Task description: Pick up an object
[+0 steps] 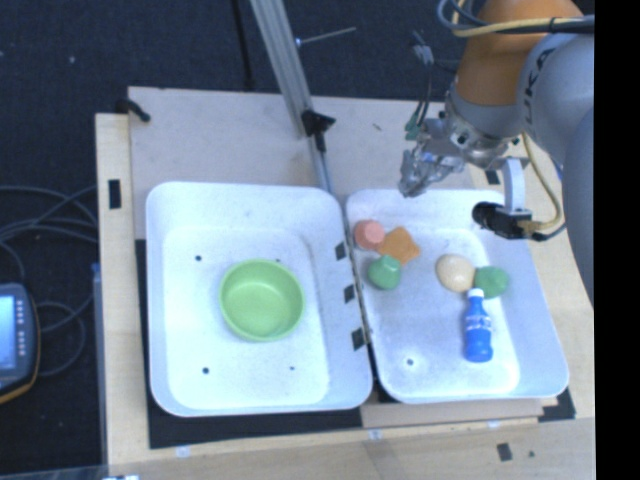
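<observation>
Pale wood makes up the bench top [230,138], which stands on a dark, speckled floor [60,38] where black cables [50,228] loop at the left beside a small handheld screen unit [15,338]. Taking the round lime-green plastic bowl [262,299] as the landmark: it sits in the middle of the left shallow white bin [180,218]. Right of the bowl, in the right shallow white bin [530,368], lie a small pink rounded piece [369,233], a flat orange piece [402,244] touching it, and a dark green rounded lump [384,273] just below them. Further right of the bowl are a cream egg-shaped object [455,272], a second green lump [492,282] just beside it, and a blue bottle with a white cap [477,328] below. A slanted metal rail [285,58] rises behind the bowl. The gripper [415,183] hangs up and right of the bowl, over the right bin's far rim, holding nothing visible; whether its jaws are apart or together cannot be told.
</observation>
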Controlling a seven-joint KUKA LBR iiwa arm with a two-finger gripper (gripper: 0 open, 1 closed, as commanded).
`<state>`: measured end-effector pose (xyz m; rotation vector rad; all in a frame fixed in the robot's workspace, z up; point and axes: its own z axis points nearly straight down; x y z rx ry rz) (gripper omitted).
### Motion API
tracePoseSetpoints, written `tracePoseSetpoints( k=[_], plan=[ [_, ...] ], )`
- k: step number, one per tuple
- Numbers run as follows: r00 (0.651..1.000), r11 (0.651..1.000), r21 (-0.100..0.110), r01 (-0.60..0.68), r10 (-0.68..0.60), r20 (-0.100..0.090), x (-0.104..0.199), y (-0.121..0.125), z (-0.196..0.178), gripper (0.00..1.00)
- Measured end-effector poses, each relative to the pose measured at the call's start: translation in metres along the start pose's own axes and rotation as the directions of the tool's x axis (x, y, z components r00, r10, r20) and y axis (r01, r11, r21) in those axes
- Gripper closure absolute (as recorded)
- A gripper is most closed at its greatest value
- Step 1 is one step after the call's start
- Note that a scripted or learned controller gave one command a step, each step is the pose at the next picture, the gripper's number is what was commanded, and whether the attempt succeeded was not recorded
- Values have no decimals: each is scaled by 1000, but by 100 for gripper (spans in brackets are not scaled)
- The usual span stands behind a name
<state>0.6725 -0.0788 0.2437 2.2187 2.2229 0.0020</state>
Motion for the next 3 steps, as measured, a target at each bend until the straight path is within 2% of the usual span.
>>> tracePoseSetpoints(
  k=[1,2,3],
  plan=[
    [1000,1000,0,2,-2,-1,54,-10,-9,100],
    [1000,1000,1,1,-1,-1,96,-23,-11,100],
    [1000,1000,2,1,-1,0,142,-32,5,100]
  ],
)
